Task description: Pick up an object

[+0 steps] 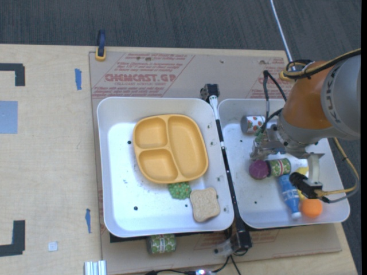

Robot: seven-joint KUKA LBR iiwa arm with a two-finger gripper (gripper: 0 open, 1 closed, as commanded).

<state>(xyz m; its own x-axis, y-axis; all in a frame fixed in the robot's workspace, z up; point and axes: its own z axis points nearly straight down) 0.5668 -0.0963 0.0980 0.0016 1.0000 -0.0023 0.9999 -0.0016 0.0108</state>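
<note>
Purple ball [259, 169] lies in the right bin [246, 213], under my gripper [265, 149]; whether its fingers are spread I cannot tell. It looks light, smooth, roll-prone; I'd pinch its widest middle.

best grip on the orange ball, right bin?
Probably top-down on the orange ball, pinching across its widest part. It sits in the right bin's near corner with the blue bottle against its left, so fingers likely fit best front-to-back, clear of both.
</note>
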